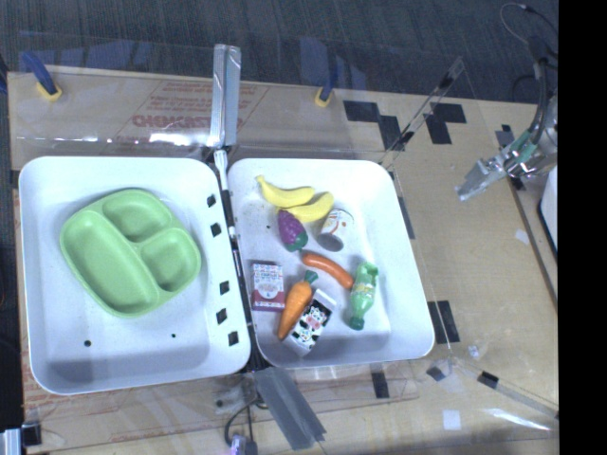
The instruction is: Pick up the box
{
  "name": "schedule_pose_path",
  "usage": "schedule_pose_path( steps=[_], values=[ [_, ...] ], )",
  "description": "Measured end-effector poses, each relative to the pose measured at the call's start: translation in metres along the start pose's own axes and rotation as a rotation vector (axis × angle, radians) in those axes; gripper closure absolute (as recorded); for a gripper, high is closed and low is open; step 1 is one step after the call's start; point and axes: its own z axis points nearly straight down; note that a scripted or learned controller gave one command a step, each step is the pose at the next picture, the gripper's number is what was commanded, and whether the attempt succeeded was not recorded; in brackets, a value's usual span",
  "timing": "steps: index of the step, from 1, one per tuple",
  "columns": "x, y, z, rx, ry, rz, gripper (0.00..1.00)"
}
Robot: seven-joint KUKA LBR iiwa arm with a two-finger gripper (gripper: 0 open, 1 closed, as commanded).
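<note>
The left bin (57,349) holds a green plate (130,250) with three compartments, lying toward the bin's upper left. A row of small black marks runs down the seam between the two bins.

The right bin (403,254) holds a cluster of toy foods. Nearest the seam, in the lower left part of that bin, lies the box (267,284), a small red and white carton lying flat. Its right edge is just beside a carrot (296,307), which slants down and to the left. Below the carrot, touching its lower end, is a milk carton (311,324) with black cow patches, near the bin's front wall. Above the box sits a purple eggplant (291,229), and above that a banana (296,198) curves across the upper part of the bin. To the right of the eggplant is a small white and brown item (338,221) too blurred to name. An orange sausage (328,268) lies at a slant between the eggplant and a green bottle (361,297), which rests tilted toward the bin's right side.

Far right, over the bare bench and well apart from both bins, is the gripper (479,180). Whether it is open or closed I cannot tell; nothing is seen in it.
</note>
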Motion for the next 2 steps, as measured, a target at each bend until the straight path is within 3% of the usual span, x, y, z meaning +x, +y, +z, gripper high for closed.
schedule_pose_path(
  steps=[2],
  values=[
    [0.0, 0.002, -0.021, -0.001, -0.002, -0.011, 1.0]
  ],
)
